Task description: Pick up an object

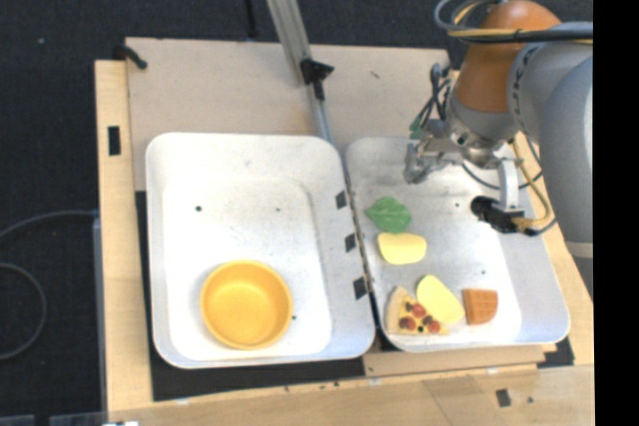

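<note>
No text, label, brand, number or sign can be read anywhere in this view. The two white bins, the bench and the arm carry no legible marking. The small dark specks on the bin floors are too small to tell as anything written.

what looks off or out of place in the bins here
Nothing stands out. The yellow bowl sits upright in the left bin; the green leaf, yellow pieces and orange block lie loosely grouped in the right bin.
</note>
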`<state>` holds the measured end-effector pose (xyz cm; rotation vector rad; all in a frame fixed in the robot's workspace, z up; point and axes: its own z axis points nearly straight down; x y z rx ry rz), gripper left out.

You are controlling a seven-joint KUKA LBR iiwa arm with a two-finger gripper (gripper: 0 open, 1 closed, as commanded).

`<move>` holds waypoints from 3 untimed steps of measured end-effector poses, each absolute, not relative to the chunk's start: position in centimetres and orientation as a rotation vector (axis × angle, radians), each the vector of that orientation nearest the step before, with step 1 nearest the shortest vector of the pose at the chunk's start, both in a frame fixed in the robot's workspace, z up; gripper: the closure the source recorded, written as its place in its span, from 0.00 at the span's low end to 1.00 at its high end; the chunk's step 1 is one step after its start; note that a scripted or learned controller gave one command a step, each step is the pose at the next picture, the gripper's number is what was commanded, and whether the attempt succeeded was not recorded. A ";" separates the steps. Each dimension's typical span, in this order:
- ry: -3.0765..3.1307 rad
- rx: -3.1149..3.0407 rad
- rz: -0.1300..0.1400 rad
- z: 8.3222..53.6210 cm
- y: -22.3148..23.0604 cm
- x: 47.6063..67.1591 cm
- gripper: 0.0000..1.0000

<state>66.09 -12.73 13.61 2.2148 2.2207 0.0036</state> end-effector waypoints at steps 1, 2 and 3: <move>2.220 2.212 0.008 20.1 -12.7 66.4 1.00; 2.226 2.215 0.001 22.3 -12.8 66.5 1.00; 2.227 2.213 0.004 22.2 -7.7 67.7 1.00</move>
